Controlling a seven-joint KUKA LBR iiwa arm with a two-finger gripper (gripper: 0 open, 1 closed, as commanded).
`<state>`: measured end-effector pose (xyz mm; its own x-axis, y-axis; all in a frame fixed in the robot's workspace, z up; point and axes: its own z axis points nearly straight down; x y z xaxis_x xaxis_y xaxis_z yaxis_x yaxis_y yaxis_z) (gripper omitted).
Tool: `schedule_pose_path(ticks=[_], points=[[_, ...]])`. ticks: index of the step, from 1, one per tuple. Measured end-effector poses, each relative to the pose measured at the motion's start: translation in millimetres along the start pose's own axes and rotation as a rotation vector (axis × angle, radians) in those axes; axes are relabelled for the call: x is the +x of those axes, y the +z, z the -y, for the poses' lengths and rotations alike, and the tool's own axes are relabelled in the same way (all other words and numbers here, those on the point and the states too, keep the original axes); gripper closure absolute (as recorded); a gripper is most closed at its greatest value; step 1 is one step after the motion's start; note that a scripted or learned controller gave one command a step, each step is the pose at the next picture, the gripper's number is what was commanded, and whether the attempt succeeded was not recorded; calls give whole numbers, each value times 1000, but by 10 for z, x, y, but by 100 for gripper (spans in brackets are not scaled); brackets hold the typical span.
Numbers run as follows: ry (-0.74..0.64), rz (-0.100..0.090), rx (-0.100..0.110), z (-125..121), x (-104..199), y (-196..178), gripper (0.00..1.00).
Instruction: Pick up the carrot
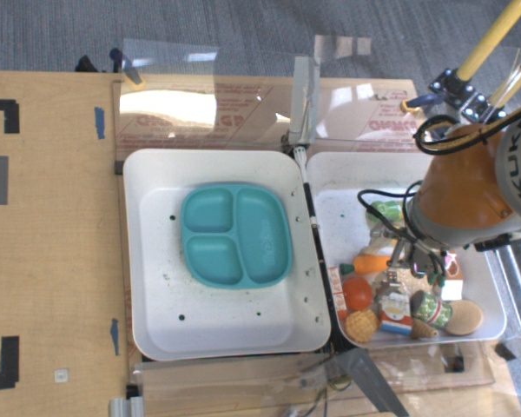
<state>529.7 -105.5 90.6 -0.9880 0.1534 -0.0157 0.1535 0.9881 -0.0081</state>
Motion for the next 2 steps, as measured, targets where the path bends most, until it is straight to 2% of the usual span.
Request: schedule_pose_path(ticks=[1, 2], points=[[-157, 1, -5, -42, -2, 0, 0], [-505, 4, -8, -135, -233, 4, 0]])
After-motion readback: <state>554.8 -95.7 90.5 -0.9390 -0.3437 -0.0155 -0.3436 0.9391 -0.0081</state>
